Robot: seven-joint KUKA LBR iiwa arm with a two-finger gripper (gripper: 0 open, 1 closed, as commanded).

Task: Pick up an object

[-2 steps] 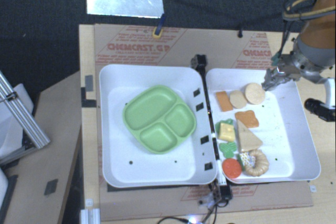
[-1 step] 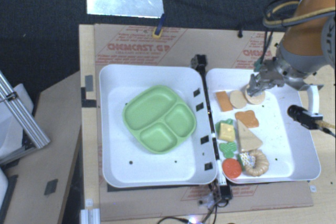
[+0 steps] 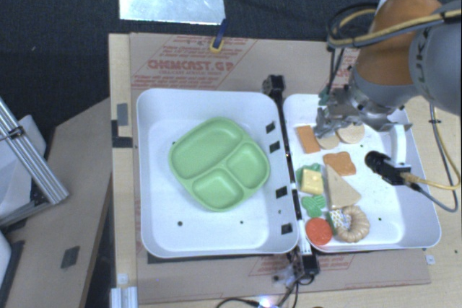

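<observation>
Claw lowered over the food pieces in the right bin.

The claw (image 3: 333, 117) is set just above the cracker (image 3: 307, 138) and round slices (image 3: 351, 133), presumably for a pick; its opening cannot be told. The green plate (image 3: 219, 164) is kept apart in the left bin (image 3: 155, 155).

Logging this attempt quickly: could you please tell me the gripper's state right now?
Gripper: low in the right bin by the round cracker; state cannot be told.

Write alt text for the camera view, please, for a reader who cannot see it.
The grey arm's end effector hangs low over the right bin, above toy food: an orange slab, pale round slices, a tomato. The left bin holds a green divided plate.
</observation>
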